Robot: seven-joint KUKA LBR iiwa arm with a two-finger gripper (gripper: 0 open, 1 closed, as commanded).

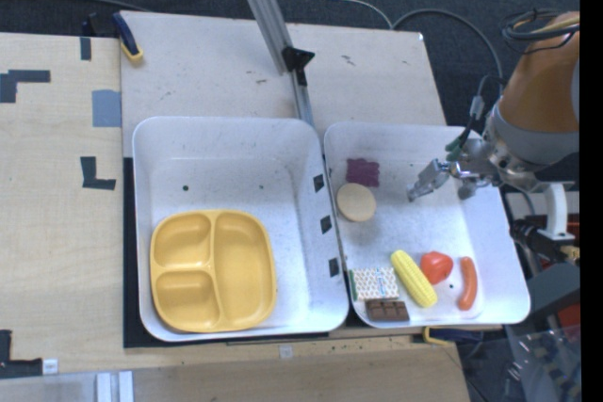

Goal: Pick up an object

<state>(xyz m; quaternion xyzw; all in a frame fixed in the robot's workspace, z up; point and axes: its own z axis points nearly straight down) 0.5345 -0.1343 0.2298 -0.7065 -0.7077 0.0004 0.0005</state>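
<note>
The hand (435, 181) hangs over the right bin (490, 308) near its right wall, holding nothing; whether it is spread or pressed together I cannot tell. To its left lie a tan round disc (357, 202) and a purple block (362, 171). Below it sit a yellow corn cob (413, 277), a red tomato (435, 265) and an orange-red sausage (467, 282). Far left, a yellow divided plate (213, 270) fills the other bin.
</note>
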